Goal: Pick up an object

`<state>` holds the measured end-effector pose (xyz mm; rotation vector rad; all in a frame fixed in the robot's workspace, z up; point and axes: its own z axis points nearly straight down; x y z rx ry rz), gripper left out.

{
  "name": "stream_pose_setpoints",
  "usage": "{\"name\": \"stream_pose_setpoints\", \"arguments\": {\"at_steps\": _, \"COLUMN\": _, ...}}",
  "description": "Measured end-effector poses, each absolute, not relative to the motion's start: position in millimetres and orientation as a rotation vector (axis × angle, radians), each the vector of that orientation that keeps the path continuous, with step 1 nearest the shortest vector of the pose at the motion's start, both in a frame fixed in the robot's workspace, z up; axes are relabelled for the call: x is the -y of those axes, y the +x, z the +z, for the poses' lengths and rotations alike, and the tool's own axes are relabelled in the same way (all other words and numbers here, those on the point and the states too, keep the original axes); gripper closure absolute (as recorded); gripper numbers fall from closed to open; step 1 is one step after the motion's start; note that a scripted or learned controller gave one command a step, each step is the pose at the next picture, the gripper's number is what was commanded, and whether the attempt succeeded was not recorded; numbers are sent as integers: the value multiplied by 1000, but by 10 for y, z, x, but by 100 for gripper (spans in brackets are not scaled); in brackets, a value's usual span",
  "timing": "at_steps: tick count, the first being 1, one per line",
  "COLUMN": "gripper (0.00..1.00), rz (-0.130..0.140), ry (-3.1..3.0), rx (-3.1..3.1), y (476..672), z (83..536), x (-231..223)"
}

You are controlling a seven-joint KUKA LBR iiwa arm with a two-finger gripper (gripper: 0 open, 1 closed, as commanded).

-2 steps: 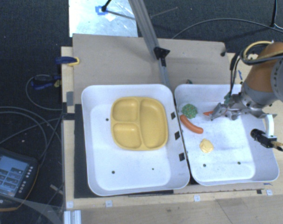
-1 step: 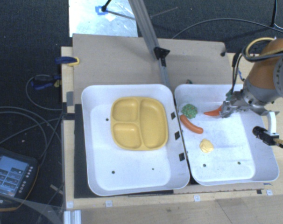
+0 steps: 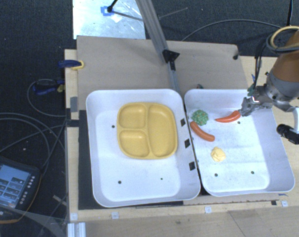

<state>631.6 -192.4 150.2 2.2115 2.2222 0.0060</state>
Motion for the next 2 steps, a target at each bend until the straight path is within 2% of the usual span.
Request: {"name": "stream_pose_setpoints", "arguments": {"at_steps": 2, "gripper": 100, "rz": 7, "ry": 2206, "rx": -2225, "y": 6372, "z": 2504, "x": 1891}}
